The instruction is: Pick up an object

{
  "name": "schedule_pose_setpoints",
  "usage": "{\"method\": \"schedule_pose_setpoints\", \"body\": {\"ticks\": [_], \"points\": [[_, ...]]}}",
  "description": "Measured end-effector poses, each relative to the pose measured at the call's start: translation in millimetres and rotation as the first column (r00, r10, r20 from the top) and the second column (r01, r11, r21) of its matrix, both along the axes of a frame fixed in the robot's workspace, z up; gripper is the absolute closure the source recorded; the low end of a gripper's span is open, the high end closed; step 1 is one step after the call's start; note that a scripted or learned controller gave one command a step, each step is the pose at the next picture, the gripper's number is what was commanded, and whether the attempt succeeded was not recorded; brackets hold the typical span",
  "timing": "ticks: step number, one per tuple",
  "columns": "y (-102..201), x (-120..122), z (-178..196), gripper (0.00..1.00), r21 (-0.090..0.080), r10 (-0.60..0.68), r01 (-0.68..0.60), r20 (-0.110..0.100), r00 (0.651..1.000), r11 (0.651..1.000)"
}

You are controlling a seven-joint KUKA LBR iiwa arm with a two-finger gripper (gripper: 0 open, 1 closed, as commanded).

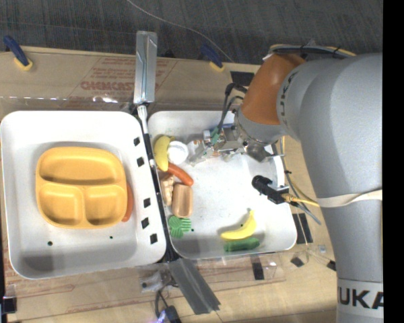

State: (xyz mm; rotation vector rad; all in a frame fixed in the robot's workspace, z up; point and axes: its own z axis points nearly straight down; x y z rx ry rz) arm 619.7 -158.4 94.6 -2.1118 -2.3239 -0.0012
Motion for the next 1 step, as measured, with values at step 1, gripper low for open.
{"method": "schedule_pose_setpoints", "body": {"ticks": [1], "points": [[51.0, 32.0, 11.6, 0.00, -0.011, 0.038, -0.038, -0.019, 0.999, 0.999]]}}
